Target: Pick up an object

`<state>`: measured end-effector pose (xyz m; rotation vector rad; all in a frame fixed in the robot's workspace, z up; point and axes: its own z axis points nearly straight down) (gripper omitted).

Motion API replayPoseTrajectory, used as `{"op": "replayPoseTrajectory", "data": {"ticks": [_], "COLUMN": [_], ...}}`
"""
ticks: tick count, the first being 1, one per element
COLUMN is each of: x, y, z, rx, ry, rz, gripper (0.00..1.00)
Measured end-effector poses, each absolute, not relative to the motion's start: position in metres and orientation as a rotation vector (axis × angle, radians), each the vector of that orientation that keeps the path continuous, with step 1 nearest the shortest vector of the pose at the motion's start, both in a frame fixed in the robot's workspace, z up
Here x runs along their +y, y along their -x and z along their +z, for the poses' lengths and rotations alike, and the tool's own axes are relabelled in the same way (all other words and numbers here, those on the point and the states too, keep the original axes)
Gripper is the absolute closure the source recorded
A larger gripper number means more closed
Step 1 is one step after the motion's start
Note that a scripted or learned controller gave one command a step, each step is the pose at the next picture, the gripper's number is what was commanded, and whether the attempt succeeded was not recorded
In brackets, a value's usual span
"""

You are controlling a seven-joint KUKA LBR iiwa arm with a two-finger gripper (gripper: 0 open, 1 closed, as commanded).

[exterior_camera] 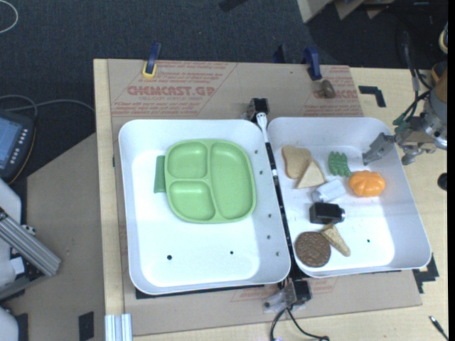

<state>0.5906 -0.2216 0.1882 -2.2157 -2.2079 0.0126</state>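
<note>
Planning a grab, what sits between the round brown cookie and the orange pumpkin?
In the camera view, a small black block lies between cookie and pumpkin.

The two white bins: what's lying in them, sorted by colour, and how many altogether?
Green: 2, the divided plate in the left bin, the small leafy piece in the right bin
Tan: 3, two wedges, a small wedge
Orange: 1, pumpkin-like piece
Brown: 1, round cookie
Black: 1, small block
White: 1, small piece
Total: 9
</note>
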Motion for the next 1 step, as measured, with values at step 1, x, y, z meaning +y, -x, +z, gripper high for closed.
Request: {"op": "replayPoseTrajectory", "data": {"ticks": [1], "x": [-0.2210], "y": [-0.5941], "z": [0.1974], "rx": [-2.221], "ry": [2.221], "rz": [0.000], "gripper": [0.00]}}
